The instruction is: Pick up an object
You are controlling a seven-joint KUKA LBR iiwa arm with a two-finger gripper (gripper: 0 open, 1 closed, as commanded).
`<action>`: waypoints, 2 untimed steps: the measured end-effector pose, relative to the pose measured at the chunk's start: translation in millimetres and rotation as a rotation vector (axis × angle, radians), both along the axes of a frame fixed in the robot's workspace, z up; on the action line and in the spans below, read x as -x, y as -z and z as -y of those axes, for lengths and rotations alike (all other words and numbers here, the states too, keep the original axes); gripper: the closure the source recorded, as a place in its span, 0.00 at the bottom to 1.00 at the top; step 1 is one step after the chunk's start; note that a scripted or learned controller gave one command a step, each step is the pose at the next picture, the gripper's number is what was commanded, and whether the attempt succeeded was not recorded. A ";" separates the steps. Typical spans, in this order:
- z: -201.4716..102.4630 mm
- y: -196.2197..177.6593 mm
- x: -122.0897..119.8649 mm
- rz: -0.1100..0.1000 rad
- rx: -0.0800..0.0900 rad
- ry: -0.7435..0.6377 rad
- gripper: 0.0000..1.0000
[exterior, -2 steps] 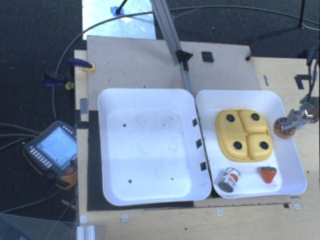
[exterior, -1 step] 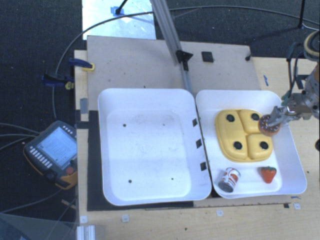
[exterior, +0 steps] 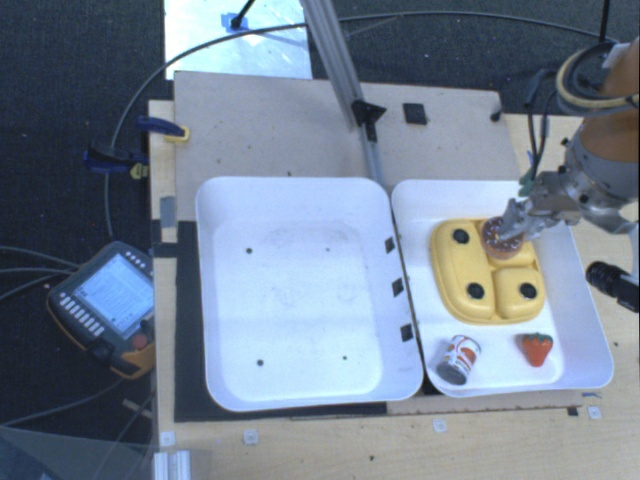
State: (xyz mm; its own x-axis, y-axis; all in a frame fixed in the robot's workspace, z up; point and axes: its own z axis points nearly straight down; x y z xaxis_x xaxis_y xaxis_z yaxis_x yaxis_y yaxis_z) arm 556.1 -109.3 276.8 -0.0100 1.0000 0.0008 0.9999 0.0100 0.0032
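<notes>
In the right bin (exterior: 590, 358) lies a yellow moulded object (exterior: 480, 283) with dark round spots. A small brown, ring-shaped thing (exterior: 496, 238) rests on its upper right part. My gripper (exterior: 512, 226) reaches in from the right and its tip sits right at the brown thing, partly covering it. Whether it grips the thing cannot be made out. A small red and white can (exterior: 458, 358) lies on its side near the bin's front edge. A red strawberry-like toy (exterior: 537, 348) lies to the right of the can.
The left bin (exterior: 300, 288) stands beside the right one, with black clips along the shared rim. A slanted metal pole (exterior: 335, 48) crosses the back of the bench. A teach pendant (exterior: 105, 303) lies off the bench at the left.
</notes>
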 end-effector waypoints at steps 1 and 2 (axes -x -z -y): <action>-55.3 0.5 -9.7 0.000 -0.001 -0.001 1.00; -103.2 -0.3 -25.5 0.000 -0.001 0.000 1.00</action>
State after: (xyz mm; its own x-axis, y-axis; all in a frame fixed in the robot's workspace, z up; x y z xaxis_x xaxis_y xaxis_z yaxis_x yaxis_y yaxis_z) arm 581.7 -6.0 277.1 -0.0103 0.9999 0.0018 0.9999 0.0103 0.0032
